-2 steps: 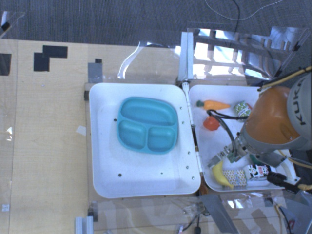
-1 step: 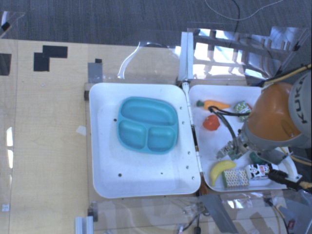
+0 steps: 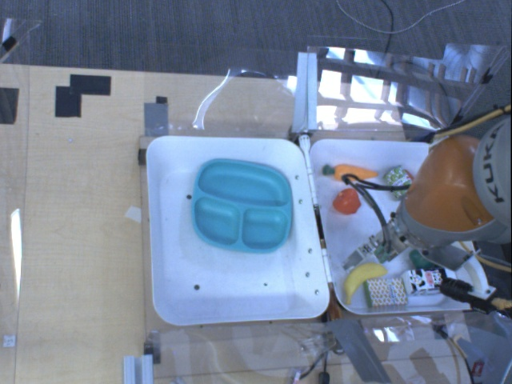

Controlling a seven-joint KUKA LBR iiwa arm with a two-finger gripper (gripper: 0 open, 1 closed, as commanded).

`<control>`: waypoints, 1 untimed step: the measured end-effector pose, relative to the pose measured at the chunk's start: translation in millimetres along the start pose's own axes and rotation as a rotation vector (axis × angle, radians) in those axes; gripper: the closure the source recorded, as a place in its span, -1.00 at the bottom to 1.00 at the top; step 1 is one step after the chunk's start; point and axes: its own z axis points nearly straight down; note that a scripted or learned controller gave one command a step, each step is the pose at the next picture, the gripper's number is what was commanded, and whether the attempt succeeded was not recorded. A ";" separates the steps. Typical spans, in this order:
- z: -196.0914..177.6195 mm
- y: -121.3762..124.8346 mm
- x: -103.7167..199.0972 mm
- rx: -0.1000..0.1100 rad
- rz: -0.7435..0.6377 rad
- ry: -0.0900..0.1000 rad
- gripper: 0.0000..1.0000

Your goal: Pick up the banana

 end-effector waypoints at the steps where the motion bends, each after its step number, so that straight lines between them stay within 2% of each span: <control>1: 11.7 -4.1 -1.4 0.004 -0.347 0.005 -1.00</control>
